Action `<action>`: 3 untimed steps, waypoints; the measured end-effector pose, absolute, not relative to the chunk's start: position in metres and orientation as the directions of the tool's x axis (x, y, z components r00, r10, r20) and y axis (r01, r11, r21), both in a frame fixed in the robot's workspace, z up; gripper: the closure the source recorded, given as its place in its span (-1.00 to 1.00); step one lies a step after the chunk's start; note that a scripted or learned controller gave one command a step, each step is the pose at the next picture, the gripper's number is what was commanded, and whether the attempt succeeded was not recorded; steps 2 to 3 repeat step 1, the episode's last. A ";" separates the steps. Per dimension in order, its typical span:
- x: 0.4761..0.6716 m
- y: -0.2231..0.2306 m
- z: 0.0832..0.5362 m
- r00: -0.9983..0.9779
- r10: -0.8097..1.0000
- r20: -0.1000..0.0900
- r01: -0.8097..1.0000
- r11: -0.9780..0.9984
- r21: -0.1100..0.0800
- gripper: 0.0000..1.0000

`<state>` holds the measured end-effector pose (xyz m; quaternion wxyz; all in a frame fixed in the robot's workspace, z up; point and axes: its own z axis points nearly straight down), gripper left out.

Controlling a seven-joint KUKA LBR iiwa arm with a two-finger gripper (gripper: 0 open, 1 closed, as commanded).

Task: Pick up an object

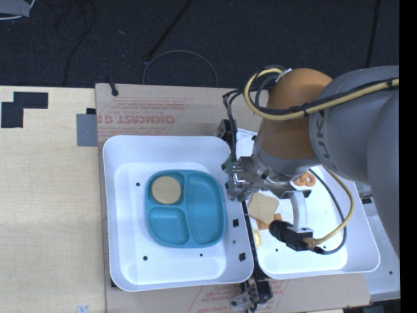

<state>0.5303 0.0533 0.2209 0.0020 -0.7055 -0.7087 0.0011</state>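
Note:
My gripper (253,188) reaches down into the left part of the right bin (355,253), mostly hidden under the orange wrist band (293,119). Just below it a tan slice of toast (264,207) lies on the bin floor. A small orange piece (303,180) peeks out at the wrist's right side. A little yellow scrap (256,238) lies near the bin's left wall. In the left bin (124,175) a blue divided plate (195,217) holds a round beige cookie (165,190) in its upper left compartment.
The grey arm (365,129) covers the right bin's upper right. A black cable connector (290,233) and yellow hose hang over that bin's middle. The bins' inner rims meet in a narrow ridge (241,240). Cardboard (150,113) lies under both bins.

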 end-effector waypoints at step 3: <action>0.540 0.109 0.232 -0.005 1.000 0.002 1.000 0.005 -0.003 1.00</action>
